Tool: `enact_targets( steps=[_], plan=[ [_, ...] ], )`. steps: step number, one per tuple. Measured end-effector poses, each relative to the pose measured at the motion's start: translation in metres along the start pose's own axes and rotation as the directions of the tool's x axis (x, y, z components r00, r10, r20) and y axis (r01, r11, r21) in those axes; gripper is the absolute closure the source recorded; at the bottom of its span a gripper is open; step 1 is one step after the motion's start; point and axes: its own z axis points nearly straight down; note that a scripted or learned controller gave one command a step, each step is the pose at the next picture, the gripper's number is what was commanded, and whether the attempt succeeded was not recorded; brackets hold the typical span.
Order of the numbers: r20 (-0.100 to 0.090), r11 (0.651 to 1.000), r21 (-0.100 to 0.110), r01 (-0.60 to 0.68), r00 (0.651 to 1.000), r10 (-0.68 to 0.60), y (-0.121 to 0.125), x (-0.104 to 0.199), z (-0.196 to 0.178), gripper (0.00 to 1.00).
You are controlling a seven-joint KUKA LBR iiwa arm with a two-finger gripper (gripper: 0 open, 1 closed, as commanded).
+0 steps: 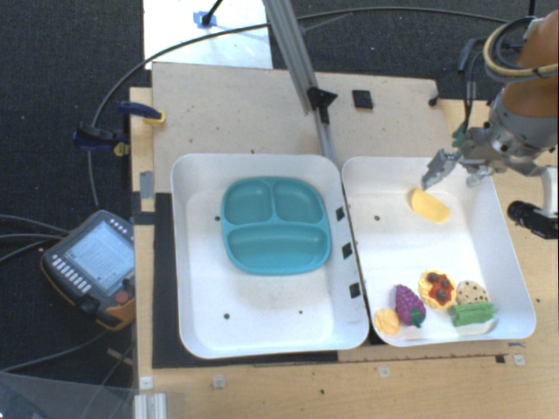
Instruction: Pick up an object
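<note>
- So the arm [524,68] comes in over the right bin's [507,234] far right corner, with the gripper [454,171] hanging just above the bin's far edge.
- Its fingers stand apart, nothing between them.
- Yellow piece [430,205] lies in the right bin near the far edge, just beside the nearer fingertip, can't say if they touch.
- Near edge of that bin has a small heap: an orange bit [387,321], purple grapes [409,305], a little pizza [438,288], a cookie [472,291] and a green piece [472,313], all close together.
- Left bin [196,260] holds a teal divided plate [276,225], sitting toward its far edge.
</note>
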Motion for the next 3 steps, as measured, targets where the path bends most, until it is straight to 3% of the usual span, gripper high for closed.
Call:
enact_targets(
  steps=[2,3],
  plan=[
    [0.000,1.000,0.005,-0.004,1.000,0.004,-0.009,-0.002,0.106,0.00],
    [0.001,1.000,-0.002,-0.004,1.000,0.004,-0.007,-0.002,0.155,0.00]
  ],
)
